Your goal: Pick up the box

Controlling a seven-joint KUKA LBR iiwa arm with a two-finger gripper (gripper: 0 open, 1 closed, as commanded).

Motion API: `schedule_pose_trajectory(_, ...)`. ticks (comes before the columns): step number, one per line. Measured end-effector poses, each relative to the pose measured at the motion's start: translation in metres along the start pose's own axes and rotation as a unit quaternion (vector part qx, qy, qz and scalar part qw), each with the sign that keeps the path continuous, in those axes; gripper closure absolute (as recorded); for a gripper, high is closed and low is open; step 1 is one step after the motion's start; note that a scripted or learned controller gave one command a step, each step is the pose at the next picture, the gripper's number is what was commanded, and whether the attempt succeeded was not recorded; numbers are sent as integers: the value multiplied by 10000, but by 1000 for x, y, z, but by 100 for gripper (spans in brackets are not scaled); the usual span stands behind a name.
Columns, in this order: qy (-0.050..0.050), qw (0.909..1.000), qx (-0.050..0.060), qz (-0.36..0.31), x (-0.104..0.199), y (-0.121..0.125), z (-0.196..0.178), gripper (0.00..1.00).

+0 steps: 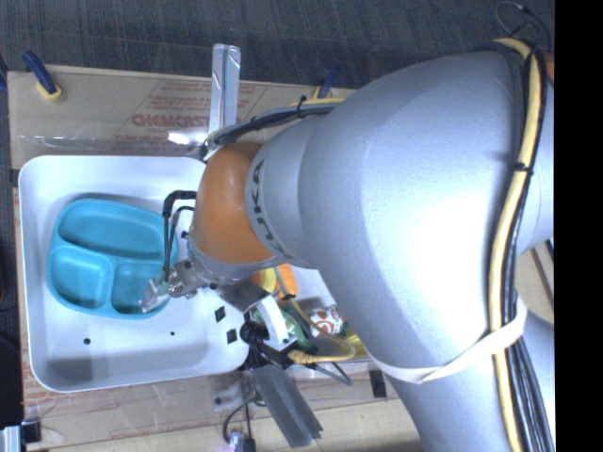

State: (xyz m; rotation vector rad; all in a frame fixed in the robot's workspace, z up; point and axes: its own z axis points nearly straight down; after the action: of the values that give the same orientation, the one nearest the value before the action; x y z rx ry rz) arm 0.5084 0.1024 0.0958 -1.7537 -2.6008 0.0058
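The arm (396, 215) fills the frame's 3 o'clock side, reaching low over the bins. Its pincer (155, 295) sits at the blue tray's (94, 252) 5 o'clock corner; its state I cannot tell. A box-like item (325, 320) lies at 6 o'clock, half hidden.

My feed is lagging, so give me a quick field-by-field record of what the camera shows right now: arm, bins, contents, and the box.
arm: grey arm with orange band reaching in from the right, covering most of the right bin
gripper: low over the left bin, at the tray's lower right edge
left bin: white, holds a blue divided tray
right bin: mostly hidden by the arm; small colourful items show below the wrist
box: cannot pick it out; possibly under the arm
grasp: nothing seen held
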Motion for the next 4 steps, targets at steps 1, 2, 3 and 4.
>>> schedule_pose_trajectory(1,-72,10000,30,5,41,41,5,0)
schedule_pose_trajectory(2,-17,10000,-61,-52,9,-27,2,0)
schedule_pose_trajectory(3,-14,9998,-77,-196,9,-28,2,0)
schedule_pose_trajectory(4,-123,9990,-1,-433,56,-7,4,0)
